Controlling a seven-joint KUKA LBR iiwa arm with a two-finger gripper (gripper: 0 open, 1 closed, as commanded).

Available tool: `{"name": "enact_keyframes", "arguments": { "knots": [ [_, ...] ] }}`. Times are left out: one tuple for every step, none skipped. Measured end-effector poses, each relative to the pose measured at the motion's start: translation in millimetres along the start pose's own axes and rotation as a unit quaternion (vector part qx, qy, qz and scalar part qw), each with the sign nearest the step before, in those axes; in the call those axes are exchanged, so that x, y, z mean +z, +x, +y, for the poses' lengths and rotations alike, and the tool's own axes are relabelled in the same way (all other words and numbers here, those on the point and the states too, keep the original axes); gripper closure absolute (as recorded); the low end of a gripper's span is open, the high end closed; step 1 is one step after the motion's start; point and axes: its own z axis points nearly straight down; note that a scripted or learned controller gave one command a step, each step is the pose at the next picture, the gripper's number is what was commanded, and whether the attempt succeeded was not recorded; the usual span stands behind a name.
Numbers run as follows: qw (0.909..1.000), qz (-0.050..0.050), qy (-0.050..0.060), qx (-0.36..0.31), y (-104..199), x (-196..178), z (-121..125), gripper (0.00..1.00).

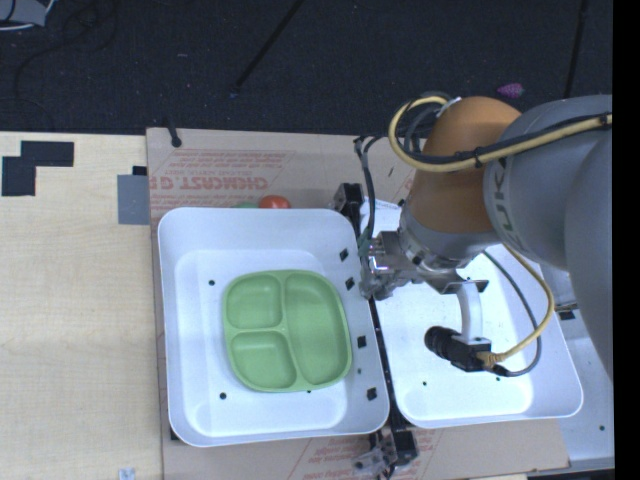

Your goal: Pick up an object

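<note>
**Arm over right bin, green plate in left bin**

Wooden bench (70,298) runs across the scene, with a brown cardboard sheet (230,168) lying on it under both bins.

Grey arm (550,188) comes in from the right. It's bulky and covers most of the right bin's far half. The orange band (460,168) sits above the wrist, with a yellow cable (520,338) looping down from it.

Left bin (190,258) and right bin (540,388) sit side by side, inner rims touching or nearly so.

Green divided plate (287,328), with three compartments, lies flat in the left bin. It sits toward that bin's right side and near-centre front to back. It is the one loose thing in either bin, and nothing is touching it.

Gripper (383,268) hangs at the right bin's left rim, close to the seam between the bins. It is just beside the plate's far right corner but apart from it. The wrist body hides it from above, so I cannot tell if it is apart or together. Nothing is visibly held.

A black fitting (452,348) on the cable hangs over the middle of the right bin's floor.

A small red-orange round object (274,203) sits on the cardboard, just past the left bin's far rim and partly hidden by it.
</note>
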Motion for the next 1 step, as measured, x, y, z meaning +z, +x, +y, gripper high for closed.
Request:
{"name": "enact_keyframes", "arguments": {
  "knots": [
    [1.0000, 0.000, -0.001, 0.001, 42.9, -7.7, 7.5, 1.00]
  ]
}}
